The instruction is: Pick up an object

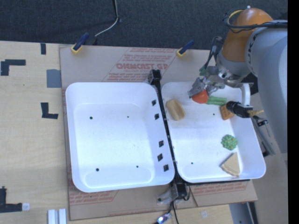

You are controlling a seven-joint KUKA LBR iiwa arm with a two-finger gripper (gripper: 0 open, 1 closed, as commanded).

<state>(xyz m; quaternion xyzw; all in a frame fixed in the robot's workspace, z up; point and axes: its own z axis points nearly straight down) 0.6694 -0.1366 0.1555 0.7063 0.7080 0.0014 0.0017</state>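
Arm cut off by right edge. Gripper overlaps red object, hiding its top; grip unclear. Green piece partly behind red object.

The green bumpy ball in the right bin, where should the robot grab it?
Probably across the middle of the green bumpy ball, coming straight down from above. It looks round, so any pair of opposite sides should do, and it sits on open floor of the right bin, apart from the tan wedge.
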